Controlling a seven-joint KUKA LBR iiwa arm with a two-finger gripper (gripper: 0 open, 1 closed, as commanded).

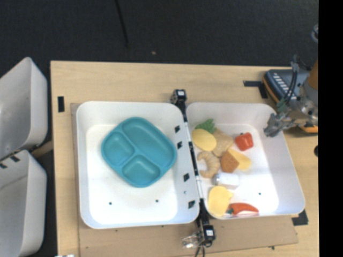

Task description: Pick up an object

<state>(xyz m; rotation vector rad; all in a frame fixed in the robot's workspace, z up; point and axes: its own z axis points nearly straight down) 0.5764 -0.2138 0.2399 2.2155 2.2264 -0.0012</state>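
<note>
My pincer (273, 126) sits at the right bin's (284, 165) far edge, grip state unclear; red pepper (244, 141) lies just left, untouched.

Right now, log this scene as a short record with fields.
left bin: holds a teal divided tray
right bin: toy foods in a pile, among them a red pepper and a yellow lemon
gripper: above the right bin's far right rim, holding nothing visible
task state: no object picked up yet
</note>
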